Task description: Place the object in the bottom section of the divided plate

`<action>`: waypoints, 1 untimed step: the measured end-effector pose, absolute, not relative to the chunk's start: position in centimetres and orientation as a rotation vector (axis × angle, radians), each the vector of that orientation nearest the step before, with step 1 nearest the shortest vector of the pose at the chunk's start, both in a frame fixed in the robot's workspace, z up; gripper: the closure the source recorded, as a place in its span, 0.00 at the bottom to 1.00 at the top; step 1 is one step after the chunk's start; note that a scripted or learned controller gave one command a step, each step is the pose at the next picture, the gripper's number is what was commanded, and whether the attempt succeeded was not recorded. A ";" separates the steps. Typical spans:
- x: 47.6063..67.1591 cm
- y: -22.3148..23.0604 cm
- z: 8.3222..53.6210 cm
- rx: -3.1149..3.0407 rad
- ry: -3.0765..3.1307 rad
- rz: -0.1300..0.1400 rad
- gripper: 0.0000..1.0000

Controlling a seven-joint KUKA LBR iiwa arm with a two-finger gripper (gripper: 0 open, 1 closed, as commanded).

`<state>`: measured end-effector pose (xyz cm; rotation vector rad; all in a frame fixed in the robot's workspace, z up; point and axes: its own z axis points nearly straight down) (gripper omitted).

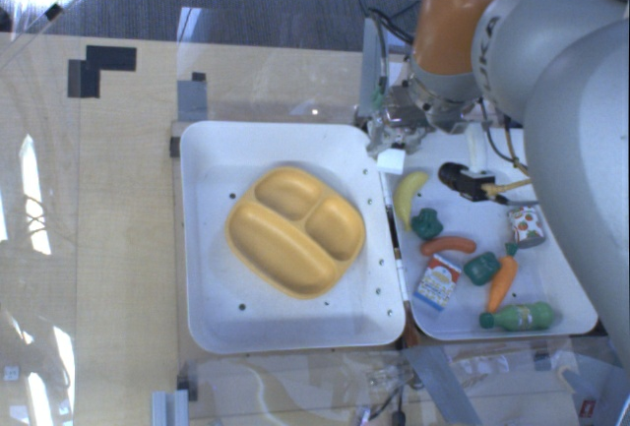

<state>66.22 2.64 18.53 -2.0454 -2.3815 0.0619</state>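
A yellow divided plate (295,229) lies in the left bin (212,316). Its long section faces the bin's front, and two smaller sections sit behind it; all three hold nothing. My gripper (390,149) hangs over the far left corner of the right bin (571,316), by the wall between the bins. Just below it lies a yellow banana (408,195). Nothing shows between the gripper's tips.
The right bin also holds a green broccoli (426,222), a red sausage (449,245), a small milk carton (438,281), a green pepper (481,268), an orange carrot (502,283), a green bottle (519,318) and a small printed box (525,225).
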 end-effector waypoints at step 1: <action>66.3 3.0 18.6 -2.029 -2.399 0.068 1.00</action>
